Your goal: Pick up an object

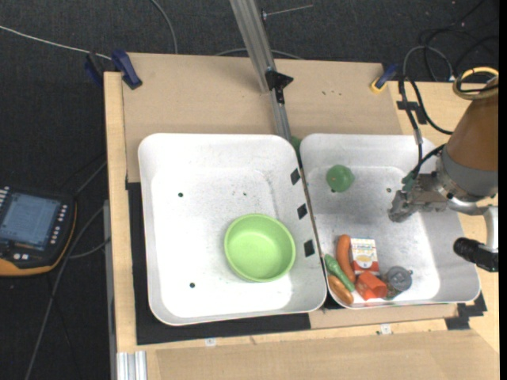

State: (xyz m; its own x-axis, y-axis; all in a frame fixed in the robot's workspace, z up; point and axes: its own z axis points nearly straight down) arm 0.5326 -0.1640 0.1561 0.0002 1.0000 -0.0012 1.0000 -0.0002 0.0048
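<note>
fingers (398, 209): low over the floor of the right bin, near its middle right; too small and dark to tell whether they are spread or pressed together, and nothing can be seen between them
arm (475, 145): grey with an orange band, reaching in from the right edge, its wrist above the right bin's far right side
right bin (360, 145): shallow, white, speckled floor; holds the loose objects
green ball (340, 178): small, round, on the right bin's floor in its upper left part, apart from the fingers, to their left
carrot (343, 256): orange, lying along the near left side of the right bin
small carton (364, 252): white and orange, just beside the carrot on its right
red item (370, 285): at the near edge, touching the cluster below the carton
grey round piece (398, 278): just right of the red item
left bin (170, 172): shallow, white, side by side with the right one
green bowl (260, 248): upright, in the left bin's near right part
surface (206, 93): tan board carrying both bins
blue clamps (126, 67): at the board's far corners
handheld pendant (32, 228): on the dark floor, well left of the surface
</note>
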